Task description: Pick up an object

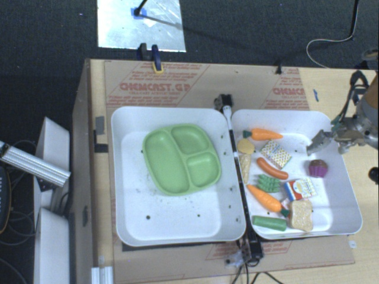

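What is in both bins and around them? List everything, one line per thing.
white bins: 2, white, side by side on the bench
divided plate: 1, light green, in the left bin
carrots: 2, orange, right bin, one at the top and one lower middle
sausage: 1, red-orange, right bin middle
checkered packet: 1, white patterned, right bin, below the top carrot
purple item: 1, purple, right bin's right side
bread slice: 1, tan, right bin's front
cucumber: 1, green, right bin's front edge
carton: 1, white and red, above the bread slice
gripper: 1, grey, over the right bin's right part
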`<action>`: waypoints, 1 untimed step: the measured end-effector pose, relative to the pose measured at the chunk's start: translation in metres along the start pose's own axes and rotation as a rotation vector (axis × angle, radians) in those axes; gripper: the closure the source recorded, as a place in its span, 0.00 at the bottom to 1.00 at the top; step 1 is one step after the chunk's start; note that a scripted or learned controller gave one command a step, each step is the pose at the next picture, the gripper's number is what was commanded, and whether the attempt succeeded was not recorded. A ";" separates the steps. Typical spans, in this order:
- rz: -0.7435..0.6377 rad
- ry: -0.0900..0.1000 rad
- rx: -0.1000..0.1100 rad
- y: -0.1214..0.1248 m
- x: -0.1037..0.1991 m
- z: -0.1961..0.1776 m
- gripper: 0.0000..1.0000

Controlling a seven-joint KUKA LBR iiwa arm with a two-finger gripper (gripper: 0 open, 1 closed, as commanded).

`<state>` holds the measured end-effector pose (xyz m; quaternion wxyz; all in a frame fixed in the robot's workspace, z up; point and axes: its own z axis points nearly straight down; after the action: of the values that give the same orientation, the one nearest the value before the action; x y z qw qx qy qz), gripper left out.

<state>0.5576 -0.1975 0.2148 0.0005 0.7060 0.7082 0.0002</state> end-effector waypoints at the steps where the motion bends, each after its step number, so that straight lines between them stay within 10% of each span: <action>1: 0.002 0.001 0.003 0.016 -0.009 0.117 0.00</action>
<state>0.5733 -0.2061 0.0974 -0.0011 0.7067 0.7075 -0.0005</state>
